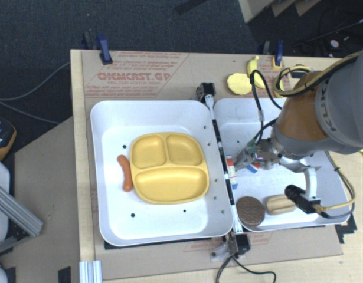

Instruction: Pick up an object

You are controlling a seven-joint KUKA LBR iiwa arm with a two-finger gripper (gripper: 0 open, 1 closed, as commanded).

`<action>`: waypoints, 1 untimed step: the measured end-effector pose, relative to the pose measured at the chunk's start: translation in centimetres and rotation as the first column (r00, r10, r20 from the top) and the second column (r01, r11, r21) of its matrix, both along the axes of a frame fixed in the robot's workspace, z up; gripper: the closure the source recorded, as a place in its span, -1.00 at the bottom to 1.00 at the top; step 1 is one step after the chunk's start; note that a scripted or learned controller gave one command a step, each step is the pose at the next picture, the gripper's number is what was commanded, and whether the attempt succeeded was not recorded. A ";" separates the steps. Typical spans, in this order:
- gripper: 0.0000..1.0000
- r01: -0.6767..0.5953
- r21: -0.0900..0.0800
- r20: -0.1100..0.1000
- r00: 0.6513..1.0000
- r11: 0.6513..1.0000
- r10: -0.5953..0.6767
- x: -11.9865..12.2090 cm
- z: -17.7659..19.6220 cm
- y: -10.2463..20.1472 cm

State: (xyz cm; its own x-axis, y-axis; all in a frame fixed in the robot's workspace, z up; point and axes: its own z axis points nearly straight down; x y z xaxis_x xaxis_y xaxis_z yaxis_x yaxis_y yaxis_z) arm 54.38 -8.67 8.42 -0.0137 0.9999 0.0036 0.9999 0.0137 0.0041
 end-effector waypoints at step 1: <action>-1.00 0.015 -0.007 0.002 1.000 1.000 -0.015 4.2 0.1 -5.4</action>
